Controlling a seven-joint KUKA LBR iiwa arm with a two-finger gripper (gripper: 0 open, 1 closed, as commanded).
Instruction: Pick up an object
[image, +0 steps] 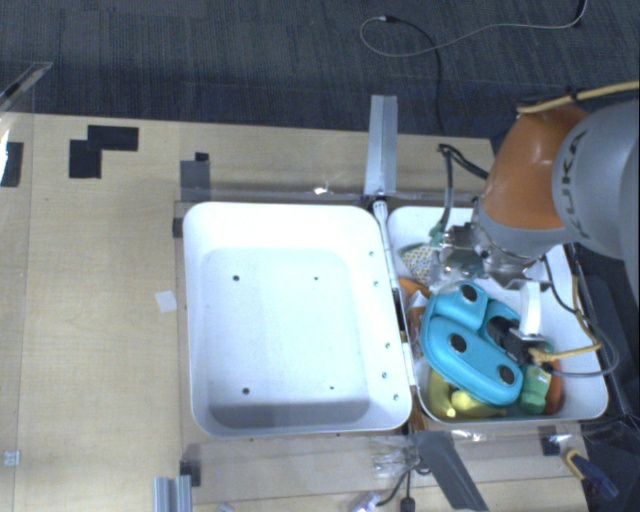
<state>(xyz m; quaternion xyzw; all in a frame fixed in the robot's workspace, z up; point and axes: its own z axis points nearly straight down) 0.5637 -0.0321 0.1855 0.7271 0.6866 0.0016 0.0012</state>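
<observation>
Over the right bin (590, 400), the gripper (480, 262) hangs just above a blue plastic toy (468, 348); whether its claw is apart or together I cannot tell.

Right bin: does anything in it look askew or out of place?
Yes. A big blue toy lies tilted on top of the pile in the right bin, covering a yellow item and others. The left bin looks orderly by comparison.
</observation>
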